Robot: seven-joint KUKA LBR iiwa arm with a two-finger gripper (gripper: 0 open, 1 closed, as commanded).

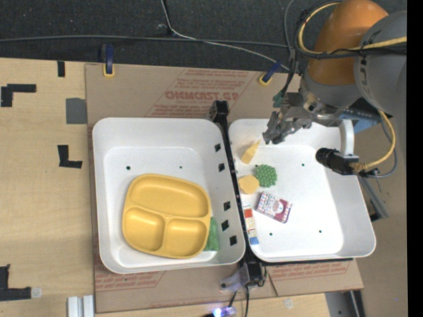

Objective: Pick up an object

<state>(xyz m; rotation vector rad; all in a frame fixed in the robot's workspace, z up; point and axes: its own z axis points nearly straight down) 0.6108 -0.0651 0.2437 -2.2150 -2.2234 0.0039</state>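
Note:
My gripper (273,135) hangs over the far left part of the right bin (330,243), its dark fingers pointing down and left. Just below and left of it lies a small yellow wedge (248,152). Nearer the front are a green bumpy ball (266,174), a round yellow piece (248,184), a red and white packet (273,207) and a slim white tube (250,224) along the bin's left wall. Nothing shows between the fingers.
The left bin (112,144) holds a yellow divided tray (165,214) with a green object (213,235) at its right edge. A black divider (228,170) runs between the bins. A black cable plug (330,158) and yellow hoses hang from the arm at the right.

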